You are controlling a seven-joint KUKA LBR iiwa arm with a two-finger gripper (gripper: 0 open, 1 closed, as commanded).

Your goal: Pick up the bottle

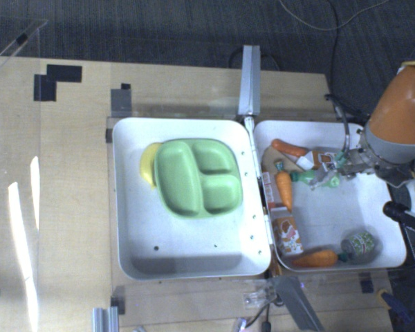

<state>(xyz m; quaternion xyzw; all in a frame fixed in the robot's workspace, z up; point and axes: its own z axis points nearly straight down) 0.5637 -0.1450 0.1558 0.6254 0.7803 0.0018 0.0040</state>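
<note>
Pale wooden worktop (62,206) carried two white bins; the clear green-capped plastic bottle (317,178) lay in the right bin (373,220), seemingly at the pincer (342,173), whose grip I couldn't tell.

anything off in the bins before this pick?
Mostly clutter. The green sectioned tray sits askew in the left bin, with a yellow item tucked under its left edge. In the right bin, carrots and packets lie jumbled against the left wall. No spill shows.
</note>
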